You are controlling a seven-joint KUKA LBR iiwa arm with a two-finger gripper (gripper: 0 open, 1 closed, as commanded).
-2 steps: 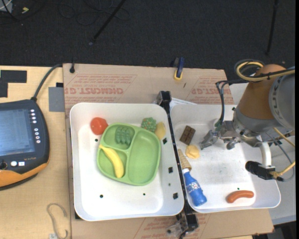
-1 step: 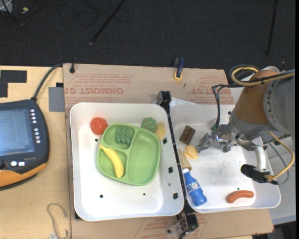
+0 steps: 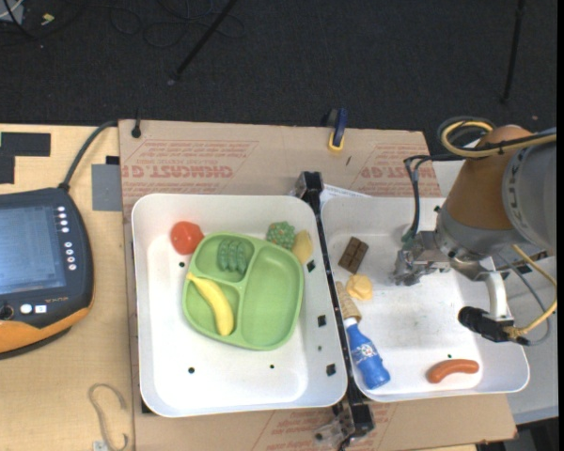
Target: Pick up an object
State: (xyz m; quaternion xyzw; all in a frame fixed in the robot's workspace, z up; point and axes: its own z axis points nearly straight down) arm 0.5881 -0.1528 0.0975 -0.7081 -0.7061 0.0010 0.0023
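Gripper (image 3: 409, 269): low in right bin (image 3: 508, 369), small and blurred; grip state cannot be told. Chocolate (image 3: 354, 254) near; sausage (image 3: 452, 370) apart.

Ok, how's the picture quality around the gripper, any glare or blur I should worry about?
Camera view: lighting is even and soft, and the white bins read bright without washing out their contents; the gripper is small and slightly soft, so finger detail is hard to read; the chocolate bar and sausage look sharp enough; the background is dark.
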